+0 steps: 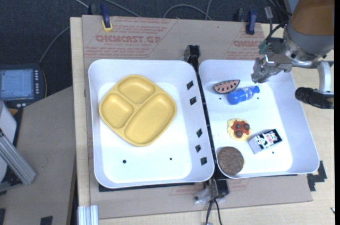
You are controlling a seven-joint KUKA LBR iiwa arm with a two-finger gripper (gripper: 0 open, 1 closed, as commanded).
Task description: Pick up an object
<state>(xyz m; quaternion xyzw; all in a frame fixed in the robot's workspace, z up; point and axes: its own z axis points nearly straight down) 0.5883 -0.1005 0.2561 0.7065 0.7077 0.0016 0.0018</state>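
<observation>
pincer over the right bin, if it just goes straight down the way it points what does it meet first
Most likely the blue bottle, which lies just below and left of the pincer in the right bin. Depth is unclear from this slanted view, so it might land on bare bin floor beside the bottle.

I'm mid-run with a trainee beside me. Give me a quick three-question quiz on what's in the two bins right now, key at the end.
1. True or false: the yellow divided tray lies in the same bin as the blue bottle.
2. Multiple choice: which thing lies nearest the gripper? A. the brown round patty B. the blue bottle C. the black-and-white carton
3. Fill in: the yellow divided tray has ___ compartments.

Key: 1. False; the tray is in the left bin, the bottle in the right bin. 2. B. 3. Three.
</observation>
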